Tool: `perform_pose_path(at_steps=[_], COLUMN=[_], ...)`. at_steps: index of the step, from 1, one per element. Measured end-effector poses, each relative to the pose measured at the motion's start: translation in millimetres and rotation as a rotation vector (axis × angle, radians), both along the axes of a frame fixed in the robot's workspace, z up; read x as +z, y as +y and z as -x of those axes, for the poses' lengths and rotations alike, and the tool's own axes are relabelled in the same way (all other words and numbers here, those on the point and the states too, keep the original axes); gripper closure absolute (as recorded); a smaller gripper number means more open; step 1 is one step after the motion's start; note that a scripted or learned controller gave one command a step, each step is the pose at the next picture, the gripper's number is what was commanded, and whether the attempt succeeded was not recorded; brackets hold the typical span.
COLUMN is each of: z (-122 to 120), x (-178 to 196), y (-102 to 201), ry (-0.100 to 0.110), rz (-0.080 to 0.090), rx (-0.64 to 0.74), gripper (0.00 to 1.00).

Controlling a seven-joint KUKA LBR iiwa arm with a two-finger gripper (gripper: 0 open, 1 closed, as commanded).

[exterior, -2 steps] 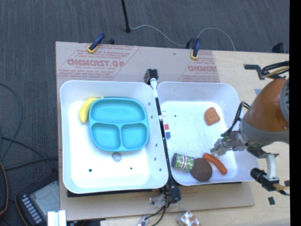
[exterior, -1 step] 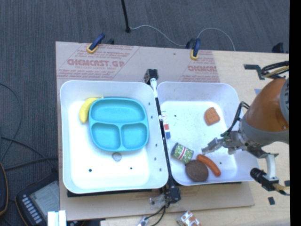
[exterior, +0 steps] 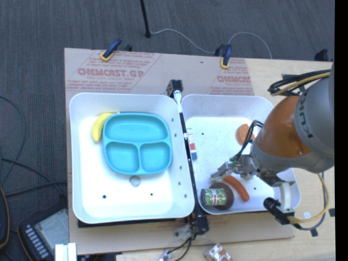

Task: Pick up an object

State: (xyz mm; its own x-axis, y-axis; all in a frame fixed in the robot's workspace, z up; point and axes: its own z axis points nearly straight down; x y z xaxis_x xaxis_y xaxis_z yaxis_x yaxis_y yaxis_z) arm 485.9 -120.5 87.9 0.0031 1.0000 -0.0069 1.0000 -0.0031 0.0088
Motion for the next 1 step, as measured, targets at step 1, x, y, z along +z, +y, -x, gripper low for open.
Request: perform_pose_path(at_steps=[1], z=[-1.3], x=[10.5], y=[0.7], ry=[-0.002], rz=[-0.002], rx=[0.001], gripper=[1.0])
